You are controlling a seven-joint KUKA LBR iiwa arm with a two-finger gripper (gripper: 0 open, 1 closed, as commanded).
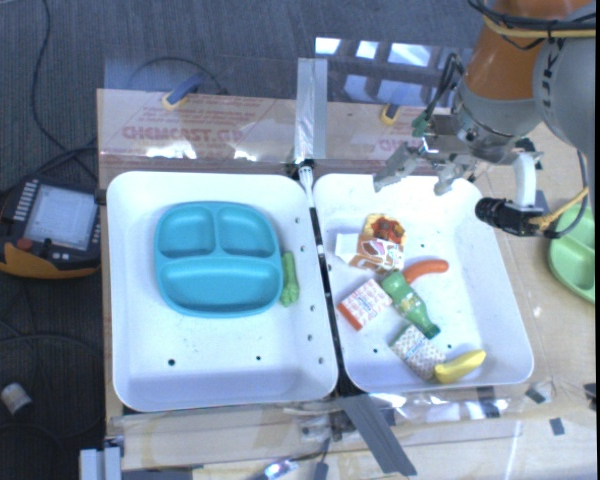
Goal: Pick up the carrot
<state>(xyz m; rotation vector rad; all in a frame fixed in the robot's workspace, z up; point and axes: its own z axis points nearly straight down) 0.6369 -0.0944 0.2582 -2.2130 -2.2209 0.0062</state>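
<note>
Hanging over the upper edge of the right bin, the end effector has its two fingers spread apart, with nothing between them. The carrot lies in the middle of that right bin, orange, slightly curved, well below the fingertips and apart from them.

The right bin holds a small heap of play food. A pizza slice sits in its upper centre, with a pale printed packet just beneath it. A green bottle lies slanted, its upper end near the carrot's left tip. A red-and-white box rests just left of the bottle. Toward the lower right corner a patterned pack touches a yellow banana.

The left bin carries a blue divided plate in its upper half, three compartments, all bare. A green pod-like vegetable lies against the plate's right edge.

The arm is cut off by the top right of the frame. A light green object at the right edge is cut off too, and what it is cannot be told. The printing on the packets is too small to read
</note>
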